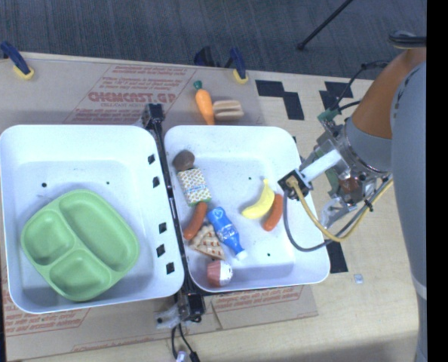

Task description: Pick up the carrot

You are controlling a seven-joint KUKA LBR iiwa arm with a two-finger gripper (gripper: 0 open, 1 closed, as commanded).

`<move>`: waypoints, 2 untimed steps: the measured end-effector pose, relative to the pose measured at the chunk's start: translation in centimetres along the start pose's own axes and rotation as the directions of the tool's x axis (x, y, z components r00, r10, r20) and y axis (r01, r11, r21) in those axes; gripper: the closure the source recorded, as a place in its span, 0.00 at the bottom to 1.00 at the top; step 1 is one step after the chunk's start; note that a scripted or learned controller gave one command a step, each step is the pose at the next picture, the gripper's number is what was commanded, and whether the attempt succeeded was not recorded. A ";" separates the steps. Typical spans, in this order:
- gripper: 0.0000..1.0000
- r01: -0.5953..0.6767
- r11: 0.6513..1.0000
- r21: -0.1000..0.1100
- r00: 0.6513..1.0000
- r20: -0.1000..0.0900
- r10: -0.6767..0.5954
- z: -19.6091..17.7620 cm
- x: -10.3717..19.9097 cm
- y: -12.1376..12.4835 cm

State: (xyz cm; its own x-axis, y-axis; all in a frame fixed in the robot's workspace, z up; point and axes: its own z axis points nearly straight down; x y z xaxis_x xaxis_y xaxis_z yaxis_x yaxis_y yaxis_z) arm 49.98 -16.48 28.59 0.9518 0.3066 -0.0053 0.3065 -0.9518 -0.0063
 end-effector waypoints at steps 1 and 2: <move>0.00 0.256 0.967 -0.001 0.967 0.000 -0.256 10.5 -3.7 3.7; 0.00 0.346 0.938 0.000 0.938 0.000 -0.346 17.3 -3.3 2.5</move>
State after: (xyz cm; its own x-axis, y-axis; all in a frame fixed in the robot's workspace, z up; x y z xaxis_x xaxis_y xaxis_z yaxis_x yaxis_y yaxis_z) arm 47.52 -19.81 11.26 0.7869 0.6171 -0.0026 0.6171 -0.7868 -0.0079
